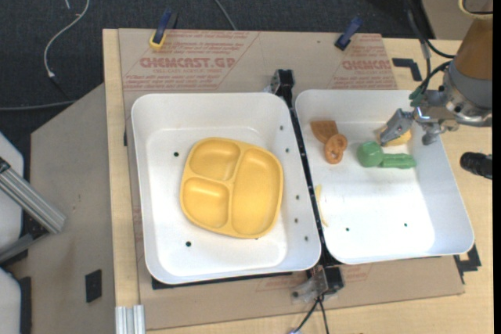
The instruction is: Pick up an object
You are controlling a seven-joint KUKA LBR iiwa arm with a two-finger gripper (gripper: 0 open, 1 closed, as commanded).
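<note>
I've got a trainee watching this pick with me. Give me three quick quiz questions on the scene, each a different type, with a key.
1. True or false: the yellow divided plate lies in the right bin.
2. Which item is nearest the end effector? A) green toy B) orange pretzel C) yellow divided plate
3. Fill in: the blue clamps sit on the board's ____ edge.

Key: 1 false, it lies in the left bin. 2 A. 3 far.

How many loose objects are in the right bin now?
3, maybe more: an orange-brown piece, a pretzel-like ring beside it, a green item mid-bin. The gripper may hide another.
</note>
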